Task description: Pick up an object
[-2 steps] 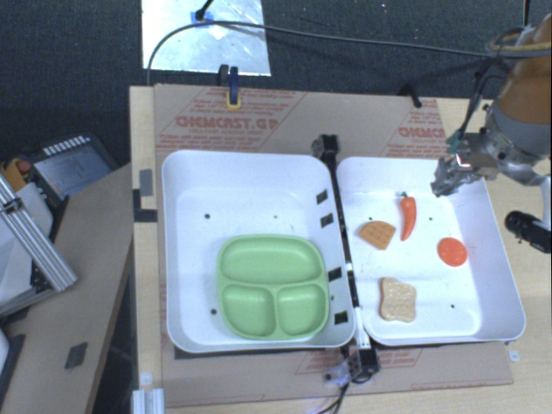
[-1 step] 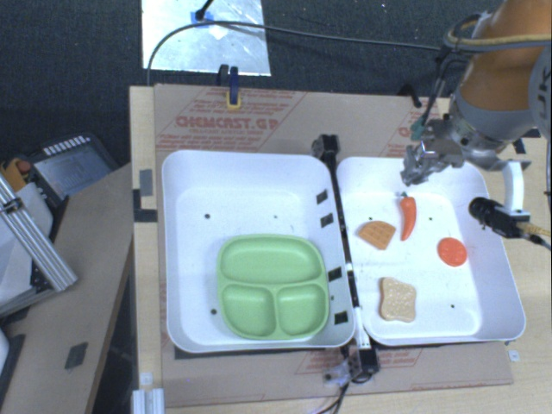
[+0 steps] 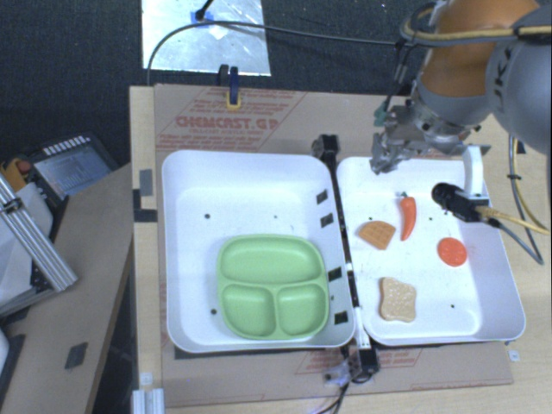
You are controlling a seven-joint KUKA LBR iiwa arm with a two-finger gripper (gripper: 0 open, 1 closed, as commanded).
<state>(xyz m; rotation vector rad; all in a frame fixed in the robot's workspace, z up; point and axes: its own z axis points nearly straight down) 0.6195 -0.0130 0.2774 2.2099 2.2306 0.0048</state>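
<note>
The grey two-finger gripper (image 3: 385, 162) hung over the right white bin's (image 3: 492, 270) back edge — above the red chili pepper (image 3: 408, 216); its state couldn't be told.

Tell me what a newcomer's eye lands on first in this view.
The pale green divided tray stands out first, sitting alone in the left bin. Next comes the arm's orange band at upper right, with the gripper over the right bin's far edge. In the right bin lie a red chili, an orange-red disc and a toast slice.
</note>
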